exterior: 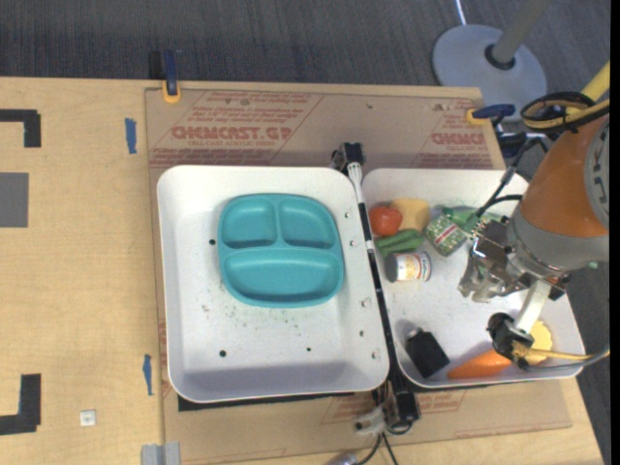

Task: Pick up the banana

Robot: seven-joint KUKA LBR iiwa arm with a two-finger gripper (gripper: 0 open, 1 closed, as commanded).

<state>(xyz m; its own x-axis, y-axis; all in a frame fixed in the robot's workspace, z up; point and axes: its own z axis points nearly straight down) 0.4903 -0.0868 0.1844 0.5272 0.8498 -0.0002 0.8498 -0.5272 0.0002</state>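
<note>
A bright yellow piece that looks like the banana lies at the right bin's near right corner, mostly hidden under the arm's wrist. My gripper hangs low over the right bin, to the left of and a little behind that yellow piece, over bare bin floor. It is also just right of a small can. Nothing shows between its jaws. A paler yellow item sits at the bin's far left beside a red tomato.
The right bin also holds a green pepper, a green packet, a black block and an orange carrot along the near wall. A teal divided plate lies in the left bin.
</note>
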